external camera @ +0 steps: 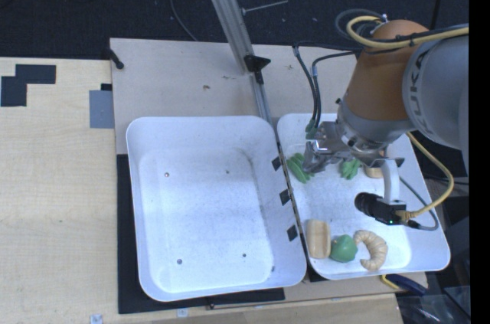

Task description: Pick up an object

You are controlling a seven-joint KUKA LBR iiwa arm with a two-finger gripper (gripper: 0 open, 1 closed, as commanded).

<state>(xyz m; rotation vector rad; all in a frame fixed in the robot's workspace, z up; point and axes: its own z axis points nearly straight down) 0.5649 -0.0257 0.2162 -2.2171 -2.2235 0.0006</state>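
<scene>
While I watched from above, the gripper [312, 158] sat low in the right bin [429, 257], apparently touching a green toy [298, 168]; I couldn't tell whether it was gripping. Partial lettering, perhaps "UK", showed on the arm [436, 89].

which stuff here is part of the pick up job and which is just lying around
Job:
hand
green toy beside the hand
right bin

Lying about:
tan block
green ball
croissant
left bin
metal rail
</scene>
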